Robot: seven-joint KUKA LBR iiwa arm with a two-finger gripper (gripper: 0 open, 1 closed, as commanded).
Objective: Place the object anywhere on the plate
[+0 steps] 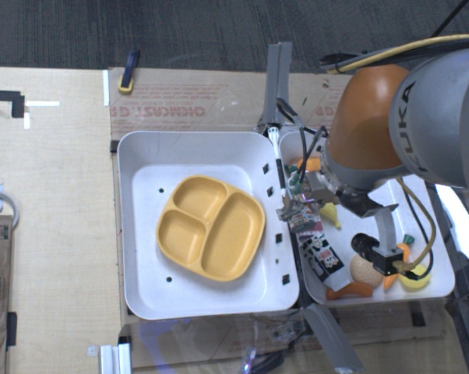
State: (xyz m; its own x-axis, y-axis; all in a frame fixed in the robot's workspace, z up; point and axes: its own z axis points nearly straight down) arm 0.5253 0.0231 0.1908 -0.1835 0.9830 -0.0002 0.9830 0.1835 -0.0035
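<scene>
Resting in left bin [133,209]: yellow plate [211,227].

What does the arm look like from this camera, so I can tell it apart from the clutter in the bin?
The arm is a bulky grey casing with dark KUKA lettering and a rounded orange band above the wrist. A yellow cable and black cables run along it. The gripper end is dark metal with thin wires.

Looking like a robotics lab: 2 white bins [129,209] sitting side by side on a taped plywood desk [47,209], grey-and-orange arm [406,123] trailing cables [406,49], dark carpet [180,14] showing beyond.
</scene>
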